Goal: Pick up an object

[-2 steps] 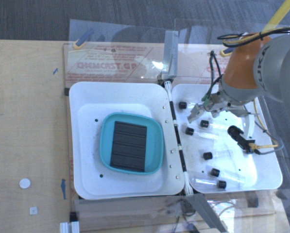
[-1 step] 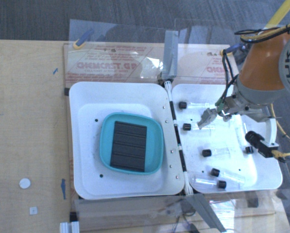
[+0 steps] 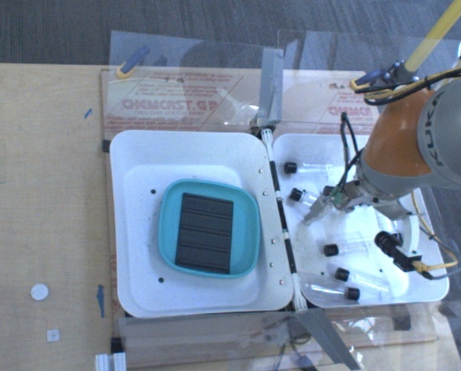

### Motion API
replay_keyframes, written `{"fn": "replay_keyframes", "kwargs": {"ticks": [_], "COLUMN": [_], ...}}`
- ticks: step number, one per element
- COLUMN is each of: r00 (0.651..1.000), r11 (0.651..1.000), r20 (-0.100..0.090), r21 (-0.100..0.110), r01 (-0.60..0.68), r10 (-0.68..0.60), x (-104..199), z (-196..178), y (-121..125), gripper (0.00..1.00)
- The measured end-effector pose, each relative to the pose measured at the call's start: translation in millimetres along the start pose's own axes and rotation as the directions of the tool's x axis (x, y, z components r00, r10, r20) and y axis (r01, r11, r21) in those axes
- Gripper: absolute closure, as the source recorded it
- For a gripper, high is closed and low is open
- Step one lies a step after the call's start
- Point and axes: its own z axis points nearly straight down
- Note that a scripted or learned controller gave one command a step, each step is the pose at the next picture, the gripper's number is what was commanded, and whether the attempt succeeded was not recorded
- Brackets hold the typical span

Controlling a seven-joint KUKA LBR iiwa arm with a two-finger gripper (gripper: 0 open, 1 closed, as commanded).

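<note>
Over the right bin (image 3: 438,288) hangs the grey-and-orange arm (image 3: 404,141), its gripper (image 3: 323,205) low among clear vials with black caps. Whether the claw is apart or together I cannot tell. In the left bin (image 3: 130,207) sits a teal tray (image 3: 249,215). Nearest vial (image 3: 298,196) lies just beside the gripper; being clear, round and slick, it may roll or be nudged away.

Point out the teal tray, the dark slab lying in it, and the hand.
teal tray (image 3: 168,230), camera view, on its left rim.
dark slab (image 3: 205,233), camera view, at the middle of its ribbed top.
hand (image 3: 316,209), camera view, at its tips over the right bin.
</note>
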Motion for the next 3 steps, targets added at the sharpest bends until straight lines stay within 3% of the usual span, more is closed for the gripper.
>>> {"fn": "replay_keyframes", "kwargs": {"ticks": [1,2,3], "r00": [1.000,1.000,0.999], "r11": [0.999,1.000,0.999], "r20": [-0.011,-0.004,-0.002], "r21": [0.029,0.013,0.008], "r01": [0.019,0.025,0.053], "r10": [-0.019,-0.025,-0.053], "x": [-18.6,-18.6,34.7], "z": [2.3,-8.2,-125.3], "y": [68.1,72.3,92.0], "gripper": [0.00,1.00,1.00]}}
